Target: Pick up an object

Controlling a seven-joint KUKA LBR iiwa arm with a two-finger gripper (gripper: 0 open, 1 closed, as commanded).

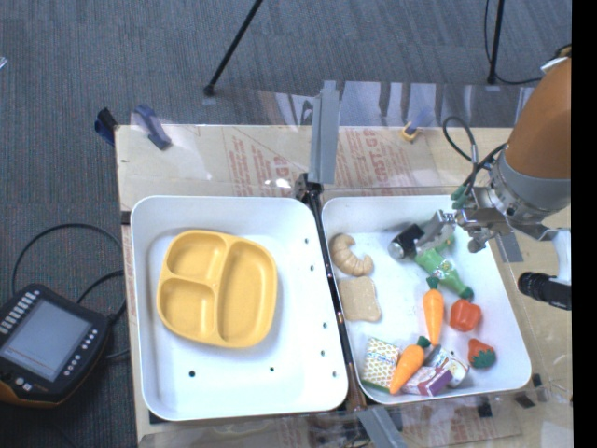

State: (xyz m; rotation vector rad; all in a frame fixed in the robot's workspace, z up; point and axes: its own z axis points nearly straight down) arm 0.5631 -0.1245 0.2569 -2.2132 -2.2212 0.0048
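Claw (446, 238), opening unclear, just beside green toy (445, 273), long axis diagonal, down-right.

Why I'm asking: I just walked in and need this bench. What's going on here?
The grey arm reaches in from the right, its tool at the far side of the right bin, just above a green toy. I cannot tell that it holds anything. A croissant and a carrot lie there. The left bin holds a yellow plate.
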